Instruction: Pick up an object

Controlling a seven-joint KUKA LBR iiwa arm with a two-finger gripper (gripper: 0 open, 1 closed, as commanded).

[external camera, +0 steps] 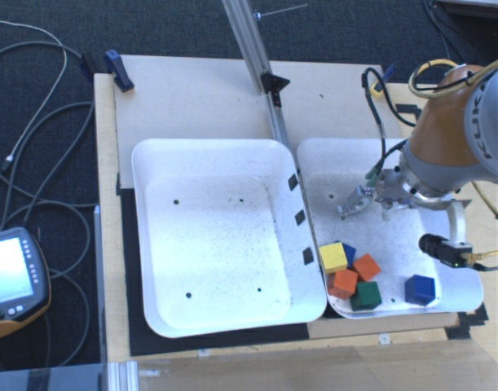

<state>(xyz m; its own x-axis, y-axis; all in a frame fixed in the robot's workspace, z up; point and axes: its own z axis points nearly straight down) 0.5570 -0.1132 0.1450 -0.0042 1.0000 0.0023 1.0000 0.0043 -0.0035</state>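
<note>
Several small cubes lie near the front of the right bin. A yellow cube sits beside a partly hidden blue cube. Two orange cubes and a green cube cluster in front of them. Another blue cube lies alone to the right. My gripper hangs over the middle of the right bin, behind the cluster and apart from every cube, with nothing seen in it.
The left bin adjoins the right one along a divider with black clips. A slanted metal pole rises from the back of the bench. Cables and the arm's body crowd the right side.
</note>
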